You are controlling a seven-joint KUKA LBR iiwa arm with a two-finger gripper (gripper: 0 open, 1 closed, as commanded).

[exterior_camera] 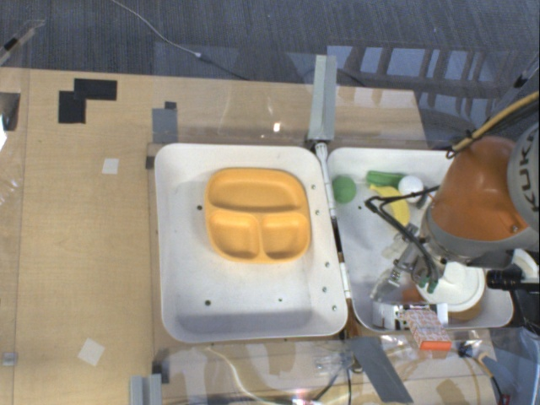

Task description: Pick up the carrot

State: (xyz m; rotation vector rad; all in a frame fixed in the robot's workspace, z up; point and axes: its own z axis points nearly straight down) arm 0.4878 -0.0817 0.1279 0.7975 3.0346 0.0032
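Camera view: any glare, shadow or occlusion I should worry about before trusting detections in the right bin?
Camera view: small specular glint on the clear panel behind the left bin; soft shadow along that bin's near wall; yellow tray evenly lit and sharp. In the right bin the arm covers much of the floor, and the gripper area is cluttered and hard to resolve.

A robotics lab: wooden bench [76, 251] with black marker patches [84, 98], loose cables [126, 11], two white bins [181, 226]
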